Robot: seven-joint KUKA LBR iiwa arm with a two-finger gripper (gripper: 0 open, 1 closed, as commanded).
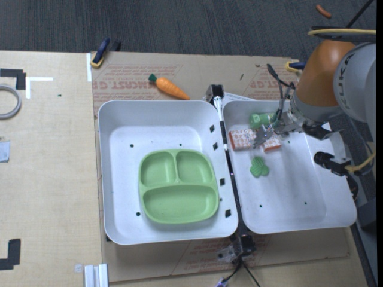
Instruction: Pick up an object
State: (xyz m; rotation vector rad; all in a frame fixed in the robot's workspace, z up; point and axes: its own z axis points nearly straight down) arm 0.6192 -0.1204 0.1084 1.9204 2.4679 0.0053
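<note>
Crowded at the back of the right bin: a red-and-white packet, a green item, perhaps a cup, and a small green piece close together beside the gripper. Open floor toward the front. Left bin mostly taken by a green divided plate.

Mirrored red print on cardboard, illegible.

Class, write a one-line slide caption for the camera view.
KUKA arm's gripper low in the right bin by a small carton; green divided plate in the left bin.
</note>
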